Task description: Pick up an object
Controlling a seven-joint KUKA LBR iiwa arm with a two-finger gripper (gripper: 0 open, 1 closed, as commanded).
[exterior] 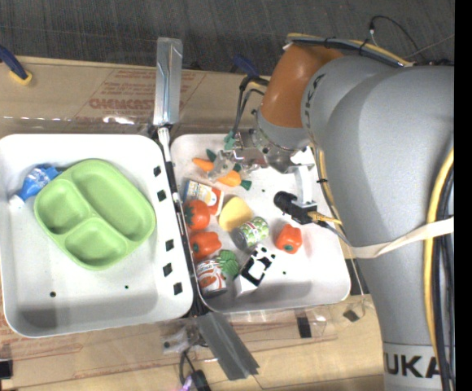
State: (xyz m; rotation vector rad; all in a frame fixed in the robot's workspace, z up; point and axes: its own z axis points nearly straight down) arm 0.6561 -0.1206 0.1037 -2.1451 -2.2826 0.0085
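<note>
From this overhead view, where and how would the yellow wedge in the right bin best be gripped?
Probably across the yellow wedge's two slanted flanks near its wide lower end, coming straight down. It lies flat on the right bin floor, pointed end toward the carrots, so its sides offer the fingers the only opposing faces. The orange box and green can crowd it, so the gap is tight.
</note>
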